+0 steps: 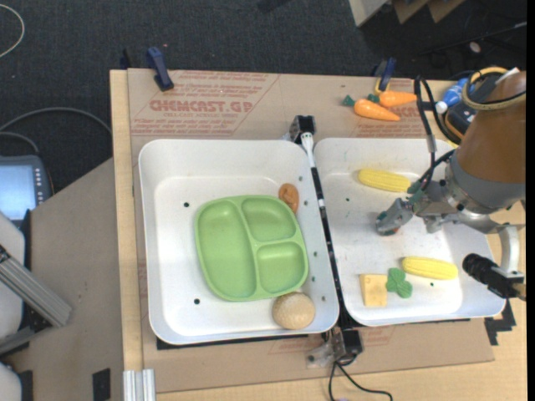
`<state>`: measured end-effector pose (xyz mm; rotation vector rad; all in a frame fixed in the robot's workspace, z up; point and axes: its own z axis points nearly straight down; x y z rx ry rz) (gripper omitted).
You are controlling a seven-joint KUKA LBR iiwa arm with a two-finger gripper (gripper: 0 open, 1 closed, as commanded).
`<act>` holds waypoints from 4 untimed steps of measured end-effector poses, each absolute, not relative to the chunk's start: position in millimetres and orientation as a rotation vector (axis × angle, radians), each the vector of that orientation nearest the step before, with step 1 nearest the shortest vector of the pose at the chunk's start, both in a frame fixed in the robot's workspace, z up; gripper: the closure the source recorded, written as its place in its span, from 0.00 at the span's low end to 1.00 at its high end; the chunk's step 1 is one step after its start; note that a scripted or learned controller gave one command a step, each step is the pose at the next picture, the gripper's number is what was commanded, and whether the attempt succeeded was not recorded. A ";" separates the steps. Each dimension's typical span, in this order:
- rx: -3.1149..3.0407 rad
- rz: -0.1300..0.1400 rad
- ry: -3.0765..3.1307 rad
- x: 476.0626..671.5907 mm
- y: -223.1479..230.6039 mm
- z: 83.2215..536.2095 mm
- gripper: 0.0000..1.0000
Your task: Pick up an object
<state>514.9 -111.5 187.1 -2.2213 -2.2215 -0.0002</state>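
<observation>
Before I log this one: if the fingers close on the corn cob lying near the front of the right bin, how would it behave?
The corn cob looks round and elongated, so it would probably roll sideways if nudged. Its glossy surface may slip in a narrow pinch. It lies close to the green piece, which could get bumped.

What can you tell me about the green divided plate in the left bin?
The green divided plate is pale green, looks like plastic, and has rounded corners with three compartments: one long, two smaller. It lies flat, slightly turned, in the middle of the left bin. A round beige ball sits at its near corner, seemingly touching it. A small orange piece lies beside its far corner.
</observation>
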 end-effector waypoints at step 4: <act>-2.224 -0.001 -2.222 479.3 -166.3 134.8 0.00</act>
